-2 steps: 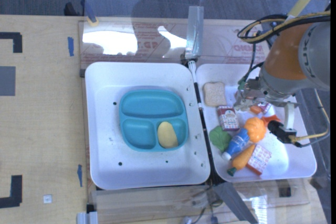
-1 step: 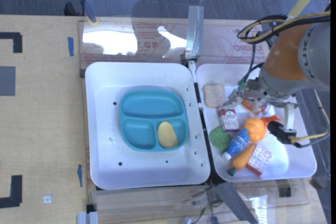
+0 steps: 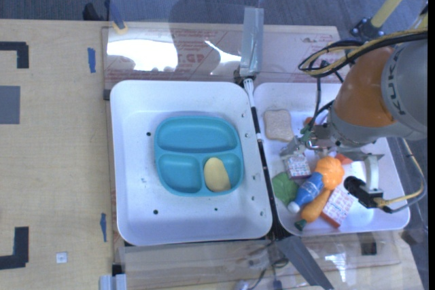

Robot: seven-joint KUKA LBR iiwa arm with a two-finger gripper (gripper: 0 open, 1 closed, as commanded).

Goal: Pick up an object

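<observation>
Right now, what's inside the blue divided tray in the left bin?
The blue tray holds one yellow, potato-like item in its lower right compartment. Nothing else shows in its other compartments; whatever lies beneath the tray is covered.

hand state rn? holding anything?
Hand: cannot be told; it sits low over the clutter in the right bin, with no object seen held.
</observation>
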